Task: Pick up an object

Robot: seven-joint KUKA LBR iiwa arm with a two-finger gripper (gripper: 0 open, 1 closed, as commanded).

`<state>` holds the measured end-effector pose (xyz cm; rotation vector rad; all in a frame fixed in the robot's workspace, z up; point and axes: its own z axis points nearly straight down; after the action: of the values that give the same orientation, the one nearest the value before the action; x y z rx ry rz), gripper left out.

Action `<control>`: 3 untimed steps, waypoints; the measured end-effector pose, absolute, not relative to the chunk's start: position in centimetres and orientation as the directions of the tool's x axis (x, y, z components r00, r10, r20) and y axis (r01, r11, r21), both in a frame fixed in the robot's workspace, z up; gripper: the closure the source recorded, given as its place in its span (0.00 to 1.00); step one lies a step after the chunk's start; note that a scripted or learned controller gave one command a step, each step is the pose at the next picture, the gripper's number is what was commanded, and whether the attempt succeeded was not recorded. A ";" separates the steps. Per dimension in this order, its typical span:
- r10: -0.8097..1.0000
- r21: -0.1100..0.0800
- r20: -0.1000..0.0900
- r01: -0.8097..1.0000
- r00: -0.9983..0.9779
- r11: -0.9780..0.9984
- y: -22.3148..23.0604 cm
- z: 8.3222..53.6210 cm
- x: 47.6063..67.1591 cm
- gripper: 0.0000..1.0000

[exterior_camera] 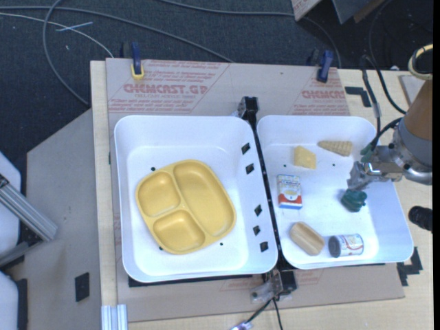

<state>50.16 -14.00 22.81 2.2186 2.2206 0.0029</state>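
Across the left bin (124, 205) a yellow divided tray (185, 206) is lying alone, its three hollows facing up; it is looking rigid and light, but broad and flat, so I judge it a poor thing for two narrow fingers unless they are taking its raised rim.

Moving rightward past the black divider (257, 177) into the right bin (392, 243), a small red-and-white carton (289, 191) is sitting near the centre, probably light with flat, stiff sides that would be giving a fair hold. At about twelve o'clock from it a pale yellow wedge (304, 157) is resting, and toward one o'clock a ridged tan cone (335, 147) is lying on its side. At about five o'clock from the carton a tan roll-shaped piece (306, 238) is lying slantwise, and just beside it, toward three o'clock, a small tin can (346, 245) is lying on its side; the can is likely hard, smooth and apt to be rolling away, so a grip across its round wall seems wisest.

Farther right, a small dark green object (355, 199) is sitting directly below the gripper (362, 172), at its six o'clock. This looks like the thing being sought: small, light, irregular, best pinched across its narrow middle. Whether the tool is standing wide or narrow I cannot tell.

Both bin floors are looking smooth, white and slick, so pieces may be sliding when nudged. Room around the green object is fair, though the bin's right wall is near.
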 end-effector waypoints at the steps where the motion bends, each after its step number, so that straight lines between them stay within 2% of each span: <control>1: 1.000 0.001 0.001 1.000 -0.006 0.006 -9.2 21.8 52.9 1.00; 2: 1.000 0.001 0.001 1.000 -0.003 0.003 -3.9 21.3 54.7 1.00; 3: 1.000 0.003 0.001 1.000 -0.004 0.004 0.3 20.9 58.0 1.00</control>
<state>57.99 0.33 20.92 2.2159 2.2251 0.0040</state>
